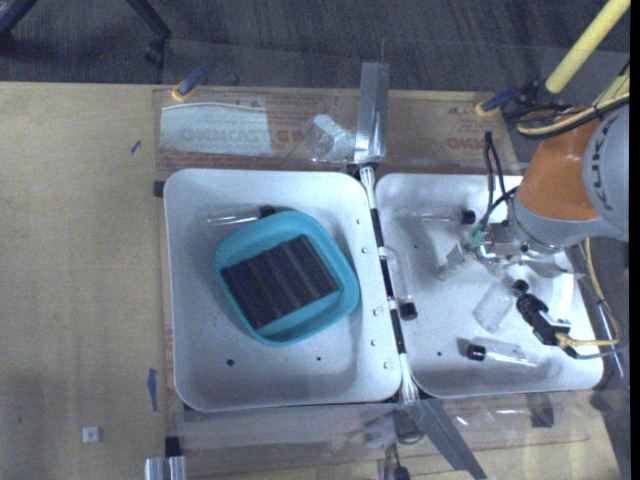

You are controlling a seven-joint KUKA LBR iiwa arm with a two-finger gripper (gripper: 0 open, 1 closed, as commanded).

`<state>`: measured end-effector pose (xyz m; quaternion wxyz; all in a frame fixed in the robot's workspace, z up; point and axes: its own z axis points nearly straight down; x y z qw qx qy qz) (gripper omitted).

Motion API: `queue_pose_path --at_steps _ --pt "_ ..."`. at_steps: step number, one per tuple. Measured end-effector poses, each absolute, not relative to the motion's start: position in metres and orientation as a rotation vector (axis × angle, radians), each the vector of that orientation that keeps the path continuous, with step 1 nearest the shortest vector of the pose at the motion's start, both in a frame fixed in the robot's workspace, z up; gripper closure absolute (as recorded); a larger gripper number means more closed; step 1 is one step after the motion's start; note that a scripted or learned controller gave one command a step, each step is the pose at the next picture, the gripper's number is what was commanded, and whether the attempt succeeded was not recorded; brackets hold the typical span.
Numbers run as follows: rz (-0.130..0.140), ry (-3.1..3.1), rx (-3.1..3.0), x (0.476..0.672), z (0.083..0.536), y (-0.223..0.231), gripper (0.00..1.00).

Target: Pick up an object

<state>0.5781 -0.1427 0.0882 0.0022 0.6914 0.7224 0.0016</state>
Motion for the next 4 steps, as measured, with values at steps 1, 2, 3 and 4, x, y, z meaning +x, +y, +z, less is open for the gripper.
queue_pose_path --at_steps 1,2,3,4 --pt "0.001 2.319 2.116 0.652 0.087 -0.163 0.0" --pt "0.002 2.302 2.136 0.632 0.087 -0.166 0.0" --pt "0.007 2.299 2.132 0.633 0.099 -0.166 1.0" --pt "0.007 2.299 2.132 0.633 0.099 -0.166 0.0"
